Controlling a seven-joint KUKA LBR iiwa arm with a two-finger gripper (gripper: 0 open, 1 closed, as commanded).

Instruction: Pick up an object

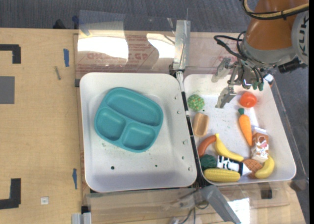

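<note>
Right now my two-finger gripper (234, 86) hangs over the far end of the right-hand shallow white bin (282, 134), fingers spread apart with nothing between them. Nearest is the small round red-orange toy tomato (248, 99), just beside my fingers, toward the bin's right wall and a little nearer the camera. Being round, it has no long axis to line up with. The fuzzy green ball (196, 102) lies farther off, by the divider. My judgement: shift toward the tomato, then descend.

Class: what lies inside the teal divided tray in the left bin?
The teal tray shows three bare compartments with nothing in them. Whatever lies beneath it in the left bin is covered.
</note>
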